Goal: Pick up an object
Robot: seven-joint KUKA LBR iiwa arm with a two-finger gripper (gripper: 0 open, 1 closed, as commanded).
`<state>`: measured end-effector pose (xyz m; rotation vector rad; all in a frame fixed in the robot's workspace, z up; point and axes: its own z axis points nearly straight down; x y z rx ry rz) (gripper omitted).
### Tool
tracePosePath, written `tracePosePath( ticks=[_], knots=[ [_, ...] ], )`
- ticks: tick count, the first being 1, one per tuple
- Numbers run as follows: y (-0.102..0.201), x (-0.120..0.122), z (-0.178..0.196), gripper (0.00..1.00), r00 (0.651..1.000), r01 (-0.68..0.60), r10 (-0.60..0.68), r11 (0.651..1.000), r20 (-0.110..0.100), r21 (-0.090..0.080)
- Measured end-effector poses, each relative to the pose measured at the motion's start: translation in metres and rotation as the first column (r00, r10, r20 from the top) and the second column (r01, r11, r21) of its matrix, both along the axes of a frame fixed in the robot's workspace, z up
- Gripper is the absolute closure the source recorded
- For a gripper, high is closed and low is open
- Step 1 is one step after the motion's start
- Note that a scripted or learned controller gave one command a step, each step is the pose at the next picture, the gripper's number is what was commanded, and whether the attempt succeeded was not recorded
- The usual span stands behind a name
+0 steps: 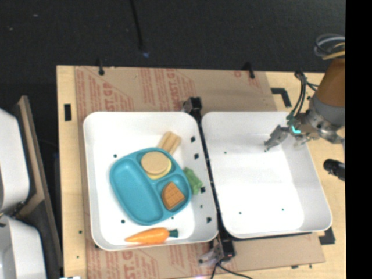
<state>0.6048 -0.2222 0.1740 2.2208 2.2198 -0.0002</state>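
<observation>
the gripper [283, 135], its fingers spread and holding nothing, hovers over the right bin [302, 214]. the toy carrot [152, 235] lies far to its left and nearer the camera, in the left bin [93, 156]: likely light, stiff, smooth; best pinched across its middle.

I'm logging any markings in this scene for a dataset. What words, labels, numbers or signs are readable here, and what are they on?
Red printed lettering runs in bands along the top and left edges of the cardboard sheet under the bins: too blurred to read.
Blue tray, carrot, left bin, right bin and gripper: no text to be seen on them.
</observation>
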Motion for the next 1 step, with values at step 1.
tracePosePath(
  ticks=[1],
  knots=[
    [-0.0006,0.0002,0.0108,1.0,1.0,0.0,0.0,1.0,0.001,0.0]
  ],
)
